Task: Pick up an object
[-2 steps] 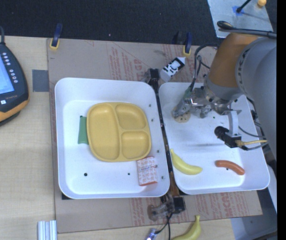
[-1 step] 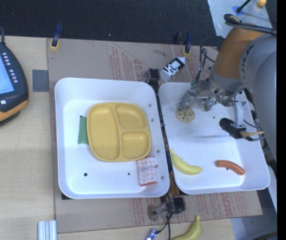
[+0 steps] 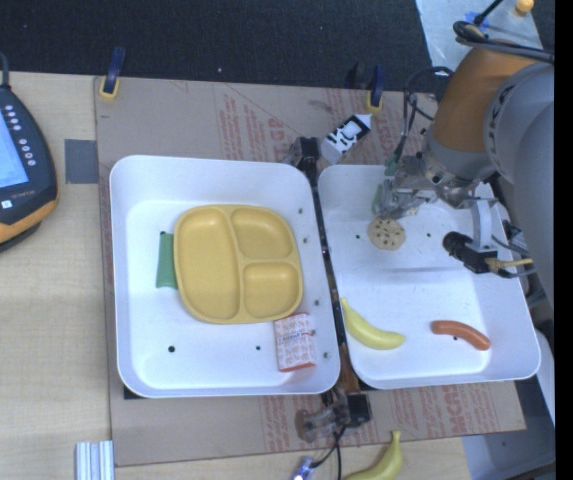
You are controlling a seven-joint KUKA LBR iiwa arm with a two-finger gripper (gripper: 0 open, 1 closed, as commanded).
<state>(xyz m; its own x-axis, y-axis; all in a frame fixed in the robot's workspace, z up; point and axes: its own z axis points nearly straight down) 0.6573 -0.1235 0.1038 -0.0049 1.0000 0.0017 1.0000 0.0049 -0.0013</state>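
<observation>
My gripper [image 3: 394, 204] hangs low over the back of the right bin [image 3: 506, 366], just above a round tan cookie [image 3: 387, 233] that lies on the bin floor. The cookie sits right below the fingertips. Nearer the front of the same bin lie a yellow banana [image 3: 370, 330] at the left and a reddish hot dog [image 3: 460, 334] at the right. The left bin [image 3: 136, 268] holds a yellow divided plate [image 3: 236, 261], a green object [image 3: 166, 260] tucked under the plate's left edge, and a small red-and-white packet [image 3: 294, 342].
A tablet-like pendant [image 3: 1, 168] lies on the bench at the far left. A second banana [image 3: 381, 460] rests outside the bins at the front. Clamps [image 3: 112, 71] hold the cardboard at the back. A black-and-white tag [image 3: 346, 134] lies behind the bins.
</observation>
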